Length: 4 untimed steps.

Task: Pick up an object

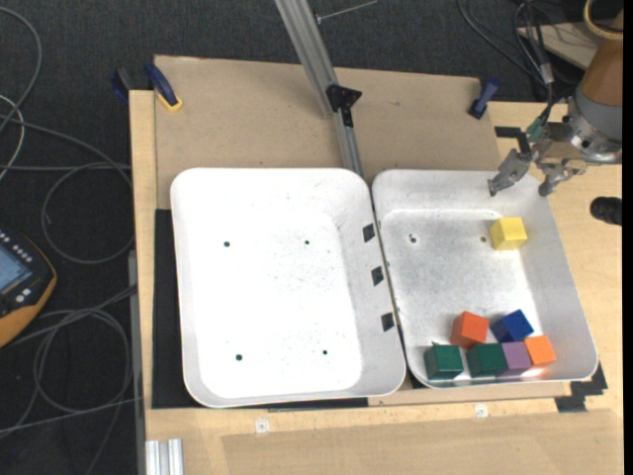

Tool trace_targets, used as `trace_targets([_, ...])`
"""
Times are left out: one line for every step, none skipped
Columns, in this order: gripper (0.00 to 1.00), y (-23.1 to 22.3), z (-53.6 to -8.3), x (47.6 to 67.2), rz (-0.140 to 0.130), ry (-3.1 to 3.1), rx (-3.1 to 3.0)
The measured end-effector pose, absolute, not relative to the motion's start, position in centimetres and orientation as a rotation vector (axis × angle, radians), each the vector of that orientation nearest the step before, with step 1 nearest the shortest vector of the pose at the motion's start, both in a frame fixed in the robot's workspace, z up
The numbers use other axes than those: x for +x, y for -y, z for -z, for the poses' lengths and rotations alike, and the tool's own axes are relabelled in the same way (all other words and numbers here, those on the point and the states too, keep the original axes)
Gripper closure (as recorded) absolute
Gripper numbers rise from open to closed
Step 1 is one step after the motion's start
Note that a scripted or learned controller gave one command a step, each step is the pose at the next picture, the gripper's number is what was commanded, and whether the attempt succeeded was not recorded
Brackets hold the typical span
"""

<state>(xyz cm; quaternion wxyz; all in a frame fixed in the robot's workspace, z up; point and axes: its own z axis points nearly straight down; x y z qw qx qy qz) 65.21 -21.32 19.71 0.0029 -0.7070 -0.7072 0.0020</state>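
From the camera view, the gripper hangs over the far edge of the right bin, fingers spread open with nothing between them. The yellow cube sits alone in the bin's far right part — just nearer the camera than the gripper and slightly left of it — so a short move toward the bin's near edge looks enough. Other cubes — orange, blue, green — crowd the near right corner.

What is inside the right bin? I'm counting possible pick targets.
The right bin holds a yellow cube alone, plus six clustered cubes at the near edge. Anything behind that cluster is hidden.
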Motion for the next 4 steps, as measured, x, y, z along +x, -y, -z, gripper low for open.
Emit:
trace_targets([0.00, 21.3, -13.4, 64.8, -0.007, 2.217, -2.217])
trace_targets([0.00, 21.2, -9.8, 64.8, -0.004, 2.220, -2.217])
trace_targets([1.00, 21.2, -11.2, 65.0, 0.002, 2.225, -2.221])
trace_targets([1.00, 21.0, -16.2, 66.1, 0.007, 2.229, -2.225])
